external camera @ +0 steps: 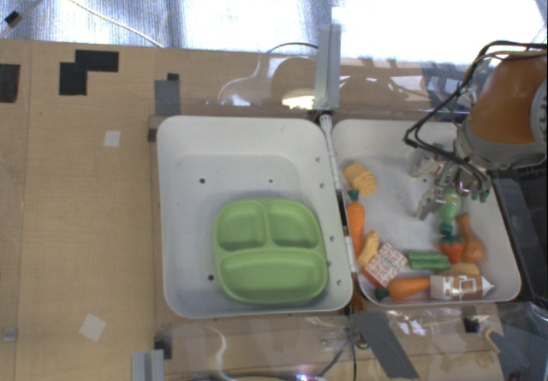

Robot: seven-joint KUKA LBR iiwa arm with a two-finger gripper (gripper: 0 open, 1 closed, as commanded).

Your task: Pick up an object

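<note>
Grey arm (538, 118), orange band (black cables looped), metal hand (445, 191).

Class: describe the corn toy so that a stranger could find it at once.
Look in the right-hand white bin, at its upper left part by the divider. The small yellow corn cob toy lies there above the upright orange carrot toy, the only knobbly yellow piece.

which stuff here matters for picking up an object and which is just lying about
Belongs to the job:
- pincer, low in the right bin
- green toy right under it
- the other toy food there: carrot, corn, bottle

Just lying about:
- green divided plate in the left bin
- cardboard on the bench
</note>
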